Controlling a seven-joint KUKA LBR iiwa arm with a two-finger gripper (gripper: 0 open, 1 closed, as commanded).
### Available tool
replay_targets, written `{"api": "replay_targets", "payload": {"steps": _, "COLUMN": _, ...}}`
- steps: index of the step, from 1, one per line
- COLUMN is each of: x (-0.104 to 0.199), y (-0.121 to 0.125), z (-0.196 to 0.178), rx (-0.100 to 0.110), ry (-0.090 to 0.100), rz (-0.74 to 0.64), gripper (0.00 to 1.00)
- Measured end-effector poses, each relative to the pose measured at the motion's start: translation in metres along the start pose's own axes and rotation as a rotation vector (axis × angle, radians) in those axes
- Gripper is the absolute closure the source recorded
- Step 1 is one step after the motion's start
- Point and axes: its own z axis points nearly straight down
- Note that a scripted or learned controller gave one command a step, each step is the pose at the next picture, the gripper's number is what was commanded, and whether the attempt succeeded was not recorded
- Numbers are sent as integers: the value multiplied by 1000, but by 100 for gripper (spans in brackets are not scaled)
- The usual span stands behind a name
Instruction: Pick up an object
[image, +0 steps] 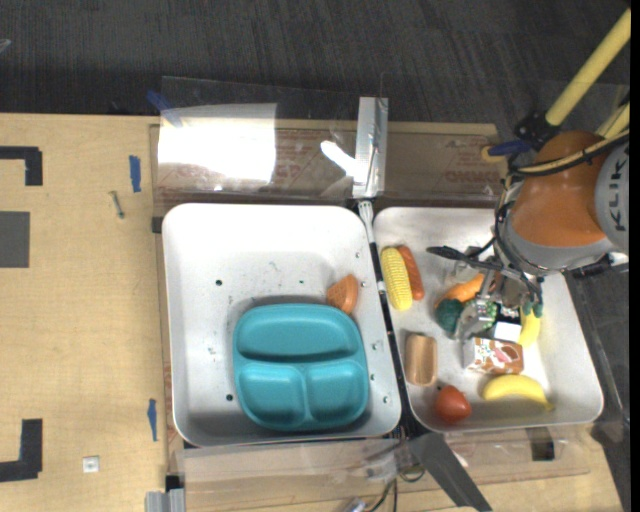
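Note:
The right bin (575, 330) holds several toy foods: a yellow corn cob (398, 277), a carrot with a green top (457, 300), a tan bread piece (420, 359), a red tomato (452, 402), a yellow banana (514, 388) and a small printed packet (496, 354). My gripper (494, 305) hangs low over the middle of this bin, just right of the carrot and above the packet. The orange wrist band (560, 205) sits above it at the right. Its tips are lost among the objects.
In the left bin (200, 300) lies a teal divided tray (300, 365), with an orange toy piece (343, 294) at its upper right corner. A metal divider post (370, 145) stands behind the bins. A yellow rod (595, 65) slants at top right.

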Motion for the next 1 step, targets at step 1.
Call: {"api": "replay_targets", "payload": {"steps": 1, "x": -46, "y": 48, "z": 0, "rx": -1, "ry": -6, "rz": -39, "gripper": 0}}
